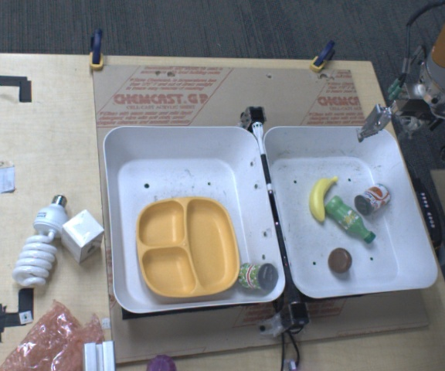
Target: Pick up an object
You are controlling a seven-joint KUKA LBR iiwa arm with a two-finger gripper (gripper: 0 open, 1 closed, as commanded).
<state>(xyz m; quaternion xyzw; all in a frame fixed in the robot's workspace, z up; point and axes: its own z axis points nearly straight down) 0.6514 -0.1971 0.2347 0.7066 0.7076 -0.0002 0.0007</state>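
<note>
Four small things lie right of frame, and my jaws, state unclear, should take the light, stiff, slippery banana across its middle.

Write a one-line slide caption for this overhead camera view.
Robot hand poised above the right bin holding banana, green bottle and can; yellow tray in left bin.

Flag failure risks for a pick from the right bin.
1. The banana and green bottle touch, so a grasp on one may drag the other.
2. The can lies on its side and could roll.
3. The end effector sits over the bin rim; a straight descent might clip it.
</note>
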